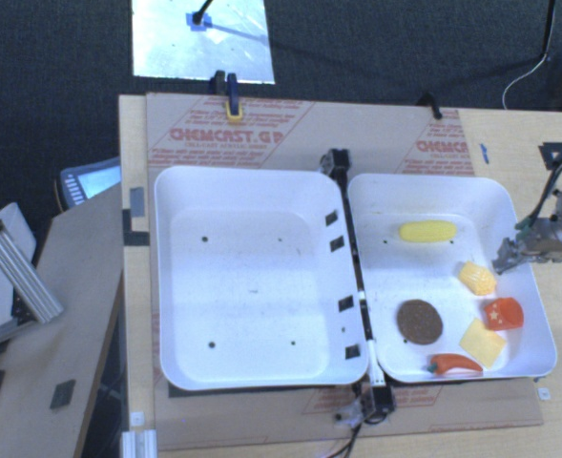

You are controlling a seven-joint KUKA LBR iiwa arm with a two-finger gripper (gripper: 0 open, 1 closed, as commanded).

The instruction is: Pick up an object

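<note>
The right bin (509, 203) holds several toy foods. A long yellow piece (428, 231) lies toward its back. A small yellow chunk (477, 278) sits near the right wall, with a red-orange piece (503, 313) and a pale yellow wedge (482, 342) in front of it. A brown disc (420, 322) lies in the middle front, and an orange-red pepper-like piece (455, 364) rests by the front wall. My gripper (507, 255) hangs over the bin's right rim, just above and to the right of the small yellow chunk, with nothing seen in it.
The left bin (166, 256) stands beside the right one, joined by a black divider with clips (347, 275). A shiny metal sheet (202, 27) lies beyond the bench. An aluminium rail (13, 265) and a small screen (90, 181) sit at the left.
</note>
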